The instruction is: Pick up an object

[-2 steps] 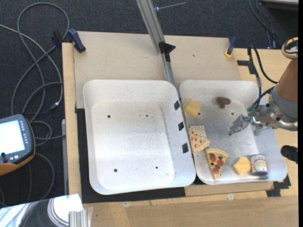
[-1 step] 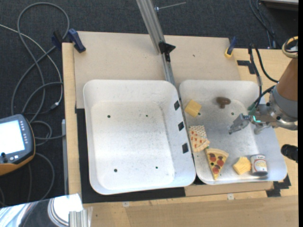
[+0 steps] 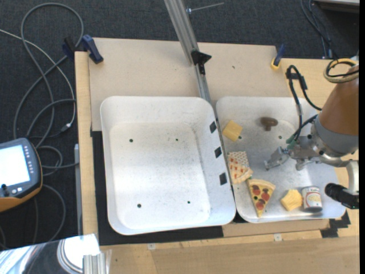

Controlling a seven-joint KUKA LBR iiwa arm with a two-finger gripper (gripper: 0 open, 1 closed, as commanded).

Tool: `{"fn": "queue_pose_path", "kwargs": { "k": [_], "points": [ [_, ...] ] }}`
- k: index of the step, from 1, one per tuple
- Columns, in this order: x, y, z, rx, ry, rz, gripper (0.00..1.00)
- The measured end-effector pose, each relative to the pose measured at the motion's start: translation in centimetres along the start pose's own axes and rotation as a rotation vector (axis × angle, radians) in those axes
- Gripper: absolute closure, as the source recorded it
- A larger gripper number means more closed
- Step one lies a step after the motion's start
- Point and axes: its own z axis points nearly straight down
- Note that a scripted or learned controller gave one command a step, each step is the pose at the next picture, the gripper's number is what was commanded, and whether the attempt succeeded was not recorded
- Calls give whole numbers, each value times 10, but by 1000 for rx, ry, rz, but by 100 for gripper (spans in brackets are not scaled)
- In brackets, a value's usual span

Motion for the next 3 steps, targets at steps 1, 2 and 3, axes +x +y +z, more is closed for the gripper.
{"fn": "queue_pose_path", "kwargs": {
  "k": [1,2,3],
  "points": [
    [4,-2,43,0,0,0,0],
    [5,-2,65,-4,-1,1,0],
    [5,-1,53,-8,-2,0,100]
  ]
}}
